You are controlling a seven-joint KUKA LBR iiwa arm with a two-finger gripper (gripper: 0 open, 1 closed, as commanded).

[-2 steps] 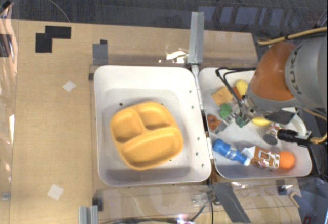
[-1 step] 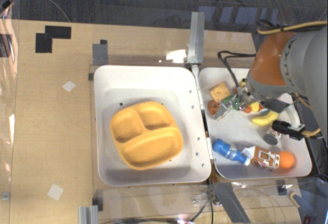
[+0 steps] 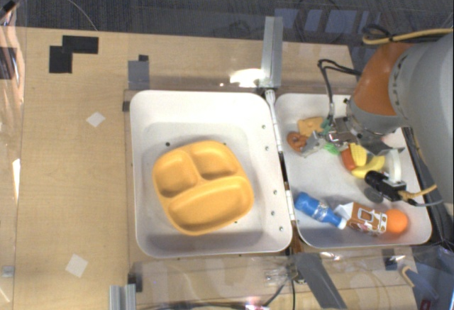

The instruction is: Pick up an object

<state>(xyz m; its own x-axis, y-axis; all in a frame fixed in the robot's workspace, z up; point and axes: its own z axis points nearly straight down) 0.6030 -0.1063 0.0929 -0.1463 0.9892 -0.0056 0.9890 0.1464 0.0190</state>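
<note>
On the bench, two shallow white bins side by side. Left bin [image 3: 142,159]: one yellow divided plate [image 3: 203,186], three compartments, lying near the bin's centre, slightly toward 6 o'clock. Right bin [image 3: 312,227]: a cluster of small objects. At 10 o'clock, a tan-and-orange item [image 3: 306,124] just beside a grey piece [image 3: 298,143]; a small green object [image 3: 332,147] next to these. Near the centre, a red-and-yellow object [image 3: 357,157] close under the arm's wrist. At 6 o'clock, a blue bottle with a white end [image 3: 317,209], lying on its side, touching or just beside a printed red-and-white packet [image 3: 367,218]; an orange ball [image 3: 397,222] at 5 o'clock against that packet. Arm [image 3: 397,85]: grey with an orange band, entering from 3 o'clock, wrist lowered over the right bin's upper half. Gripper [image 3: 339,133]: among the clustered objects near the green one; whether clenched, released or grasping cannot be told from this angle.
</note>
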